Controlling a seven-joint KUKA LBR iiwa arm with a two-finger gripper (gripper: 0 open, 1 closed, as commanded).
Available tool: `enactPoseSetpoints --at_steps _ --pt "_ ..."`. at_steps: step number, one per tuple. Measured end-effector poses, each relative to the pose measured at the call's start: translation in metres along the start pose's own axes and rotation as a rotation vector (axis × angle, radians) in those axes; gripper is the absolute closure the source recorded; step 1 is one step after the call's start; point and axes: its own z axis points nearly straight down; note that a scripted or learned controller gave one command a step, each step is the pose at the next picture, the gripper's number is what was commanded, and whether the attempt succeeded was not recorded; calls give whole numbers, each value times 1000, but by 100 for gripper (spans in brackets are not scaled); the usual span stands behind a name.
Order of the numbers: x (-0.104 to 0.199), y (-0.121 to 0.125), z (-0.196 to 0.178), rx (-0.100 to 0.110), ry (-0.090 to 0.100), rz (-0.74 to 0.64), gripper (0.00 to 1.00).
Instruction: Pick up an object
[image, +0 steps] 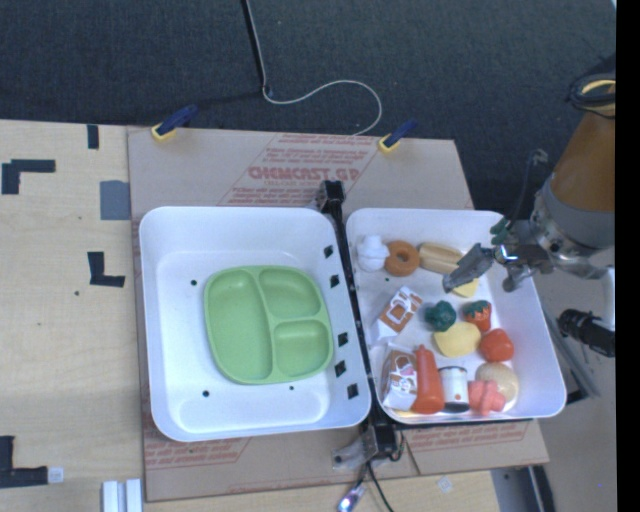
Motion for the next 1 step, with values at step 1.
enactPoseSetpoints --at_steps 1 --pt "21 -45 153 15 7 2 0"
